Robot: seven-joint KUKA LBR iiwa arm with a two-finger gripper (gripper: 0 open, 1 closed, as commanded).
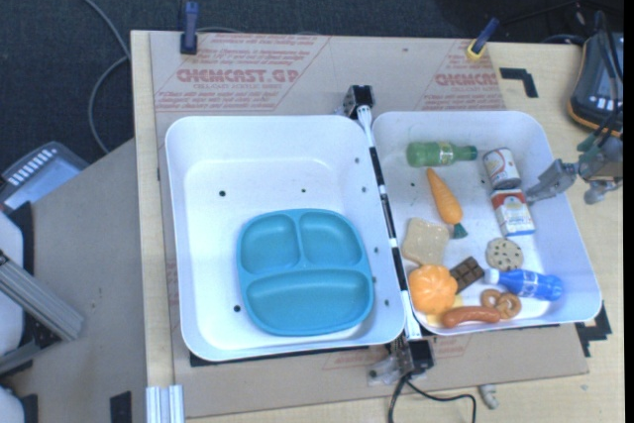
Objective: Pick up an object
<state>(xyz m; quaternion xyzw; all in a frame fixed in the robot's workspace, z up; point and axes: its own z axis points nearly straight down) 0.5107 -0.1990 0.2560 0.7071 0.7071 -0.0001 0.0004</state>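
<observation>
Nearest me in the right white bin [570, 213] I see a reddish-brown sausage [472, 316] lying along the front wall, with a brown twisted pretzel [499, 302] touching its right end and a blue and white plastic bottle [531, 285] lying just behind that. A round orange fruit [433, 287] sits at the front left corner, a dark chocolate square [467, 271] just beside it. In the left white bin [198, 213] a pale blue three-compartment plate [304, 270] lies flat toward the front.

Further back I have a tan slice of bread [426, 241], a round chocolate-chip cookie [504, 255], a small red and white carton [513, 213], and an orange carrot [446, 196] lying tilted. At the back lie a green bottle [441, 154] on its side and a red-labelled tin can [500, 168].

The grey gripper [555, 181] hangs at the right bin's right wall, near the carton; I cannot tell how it is set, and nothing shows held in it. Both bins rest on the bench [297, 64].
</observation>
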